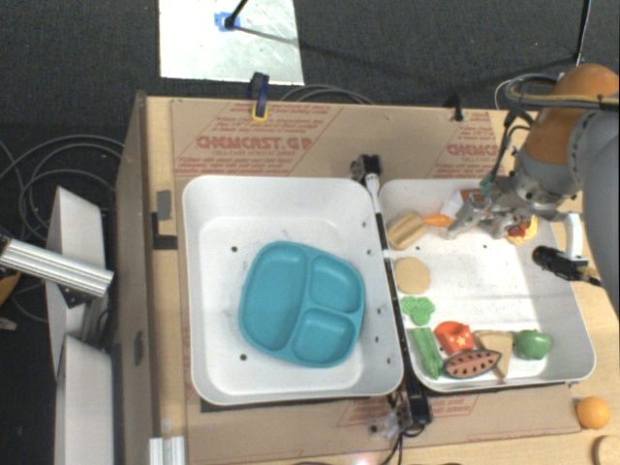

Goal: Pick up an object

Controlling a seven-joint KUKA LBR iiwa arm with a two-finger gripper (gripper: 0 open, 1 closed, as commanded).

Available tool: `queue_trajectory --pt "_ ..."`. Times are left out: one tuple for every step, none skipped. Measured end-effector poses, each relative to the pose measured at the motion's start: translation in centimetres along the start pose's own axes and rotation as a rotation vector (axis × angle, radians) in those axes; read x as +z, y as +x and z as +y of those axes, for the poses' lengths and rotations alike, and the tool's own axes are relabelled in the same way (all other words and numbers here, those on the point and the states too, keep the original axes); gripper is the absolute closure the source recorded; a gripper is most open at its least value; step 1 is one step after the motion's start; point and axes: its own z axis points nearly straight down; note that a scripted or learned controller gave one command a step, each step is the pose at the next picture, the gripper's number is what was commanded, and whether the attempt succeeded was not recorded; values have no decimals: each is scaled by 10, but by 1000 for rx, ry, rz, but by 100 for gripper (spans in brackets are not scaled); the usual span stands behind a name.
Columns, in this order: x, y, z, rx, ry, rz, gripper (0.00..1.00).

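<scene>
My gripper (484, 213) hangs low over the back of the right bin (504, 277), its grey wrist reaching in from the upper right. An orange carrot piece (438, 221) and a tan bread piece (407, 229) lie just left of it. A small red and yellow piece (522, 229) lies right of it, partly hidden by the wrist. Toward the front of this bin lie a tan round biscuit (413, 275), a green leafy piece (418, 309), a green stick (426, 351), a red piece (452, 336), a brown-red slice (473, 363) and a green fruit (532, 344).
The left bin (218, 260) holds a blue divided plate (302, 302). A black part (559, 261) juts over the right bin's right rim. An orange ball (592, 413) lies on the bench outside the bin at the front right. Cables run along the floor on the left.
</scene>
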Motion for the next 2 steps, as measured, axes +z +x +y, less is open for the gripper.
queue_trajectory --pt "-10 -7 -2 -2 -2 -19 100" --pt "-101 -7 3 4 -62 -38 100"
